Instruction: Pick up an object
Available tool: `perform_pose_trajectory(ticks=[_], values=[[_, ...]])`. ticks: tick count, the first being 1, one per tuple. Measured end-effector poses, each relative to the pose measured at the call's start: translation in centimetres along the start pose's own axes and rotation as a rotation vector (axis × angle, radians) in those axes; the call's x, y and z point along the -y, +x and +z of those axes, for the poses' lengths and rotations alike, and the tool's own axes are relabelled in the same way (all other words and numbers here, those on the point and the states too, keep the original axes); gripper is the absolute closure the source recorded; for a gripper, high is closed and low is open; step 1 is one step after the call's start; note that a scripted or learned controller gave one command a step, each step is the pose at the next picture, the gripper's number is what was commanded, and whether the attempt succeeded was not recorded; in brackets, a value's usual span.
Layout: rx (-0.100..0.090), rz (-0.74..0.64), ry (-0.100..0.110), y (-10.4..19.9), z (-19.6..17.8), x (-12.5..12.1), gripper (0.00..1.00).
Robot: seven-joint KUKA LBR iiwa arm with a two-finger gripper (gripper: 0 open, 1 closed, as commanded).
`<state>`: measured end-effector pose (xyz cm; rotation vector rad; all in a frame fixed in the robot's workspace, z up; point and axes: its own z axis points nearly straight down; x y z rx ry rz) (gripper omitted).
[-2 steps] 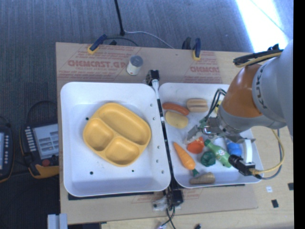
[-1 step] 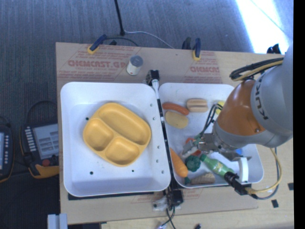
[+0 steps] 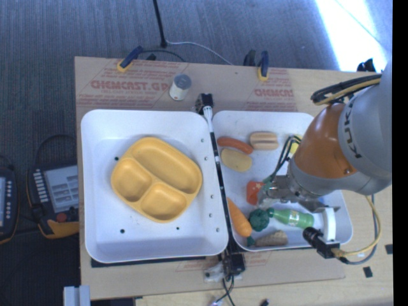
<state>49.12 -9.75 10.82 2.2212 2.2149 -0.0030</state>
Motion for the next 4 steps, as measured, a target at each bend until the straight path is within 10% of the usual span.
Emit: perform_pose_trajectory(ticks=[1, 2, 3, 4], values=[[0.000, 0.000, 0.000, 0.0, 0.0, 0.0, 0.00], [0.002, -0.002, -0.017, -1.2, 1.4, -4.9, 0.00], [0.008, -0.002, -0.034, -0.1, 1.4, -1.0, 0.00], [0.006, -0.001, -0.031, -0.2, 0.3, -1.0, 1.00]])
